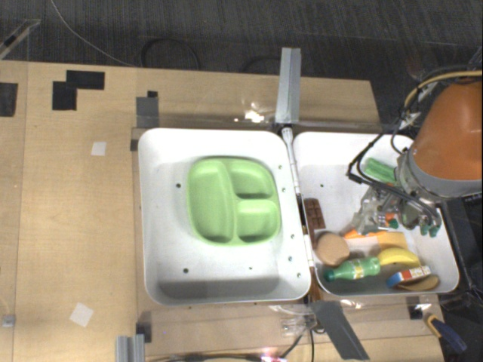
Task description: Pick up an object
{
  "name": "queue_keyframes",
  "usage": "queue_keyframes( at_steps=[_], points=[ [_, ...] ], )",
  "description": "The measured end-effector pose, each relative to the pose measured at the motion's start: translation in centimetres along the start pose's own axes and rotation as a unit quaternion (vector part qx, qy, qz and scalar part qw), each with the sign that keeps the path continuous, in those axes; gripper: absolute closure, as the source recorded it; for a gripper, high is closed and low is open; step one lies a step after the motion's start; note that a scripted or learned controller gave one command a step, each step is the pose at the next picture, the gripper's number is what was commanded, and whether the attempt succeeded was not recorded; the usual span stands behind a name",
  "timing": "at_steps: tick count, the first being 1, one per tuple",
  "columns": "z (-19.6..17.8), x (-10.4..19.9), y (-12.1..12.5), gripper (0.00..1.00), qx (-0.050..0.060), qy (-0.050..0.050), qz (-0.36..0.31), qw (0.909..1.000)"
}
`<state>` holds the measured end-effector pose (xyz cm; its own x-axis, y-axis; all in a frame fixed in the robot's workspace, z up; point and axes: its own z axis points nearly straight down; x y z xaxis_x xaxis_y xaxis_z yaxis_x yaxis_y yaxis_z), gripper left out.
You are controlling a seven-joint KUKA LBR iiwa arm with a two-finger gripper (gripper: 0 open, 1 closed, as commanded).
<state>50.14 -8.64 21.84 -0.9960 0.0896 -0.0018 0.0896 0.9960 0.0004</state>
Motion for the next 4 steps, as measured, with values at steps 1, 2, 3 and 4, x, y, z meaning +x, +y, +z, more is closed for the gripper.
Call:
queue_keyframes(
  at_steps=[1, 2, 3, 4],
  points=[
    [-3.0, -4.2, -1.0, 1.0, 0.0, -0.002, 0.019, 0.9998],
    [-3.5, -9.5, -3.6, 1.0, 0.0, -0.002, -0.074, 0.9973],
    [-1.3, -14.6, -9.2, 1.0, 0.0, -0.001, -0.068, 0.9977],
    [-1.4, -14.6, -9.0, 0.0, 0.0, -0.001, -0.069, 0.9976]
  ],
)
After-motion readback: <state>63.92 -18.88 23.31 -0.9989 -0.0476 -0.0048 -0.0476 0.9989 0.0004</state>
